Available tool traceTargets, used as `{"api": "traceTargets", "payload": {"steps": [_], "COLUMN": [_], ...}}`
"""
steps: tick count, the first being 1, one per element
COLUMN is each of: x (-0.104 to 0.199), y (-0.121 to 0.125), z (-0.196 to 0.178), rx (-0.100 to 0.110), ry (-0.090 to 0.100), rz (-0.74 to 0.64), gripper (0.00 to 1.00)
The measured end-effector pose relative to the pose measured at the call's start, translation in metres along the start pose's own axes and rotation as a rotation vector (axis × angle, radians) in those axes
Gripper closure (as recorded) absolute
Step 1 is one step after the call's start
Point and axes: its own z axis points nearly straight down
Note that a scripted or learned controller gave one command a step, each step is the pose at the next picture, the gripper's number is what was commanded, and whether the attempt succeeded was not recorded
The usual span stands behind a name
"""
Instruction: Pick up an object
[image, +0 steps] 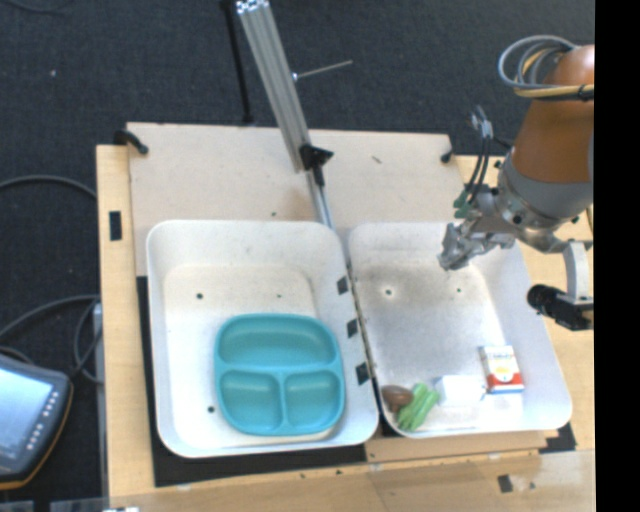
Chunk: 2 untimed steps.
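Note:
My gripper (453, 255) hangs over the far right part of the right bin (420, 300), well above its floor, with nothing visibly between its fingers. At the near end of that bin lie a small white and orange box (501, 369), a white block (461, 389), a green pod-shaped thing (421, 406) and a brown rounded thing (397, 397). All of these sit well in front of the gripper, toward the bin's front edge.
The left bin (190, 260) holds a teal divided plate (279, 373) in its near half. A slanted metal bar (285, 100) rises from between the bins at the back. The bench edge runs along the front.

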Motion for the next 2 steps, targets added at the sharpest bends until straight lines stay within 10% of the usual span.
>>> {"api": "traceTargets", "payload": {"steps": [2], "x": [-0.002], "y": [0.001], "z": [-0.021], "rx": [-0.006], "ry": [-0.004], "rz": [-0.009], "gripper": [1.00]}}
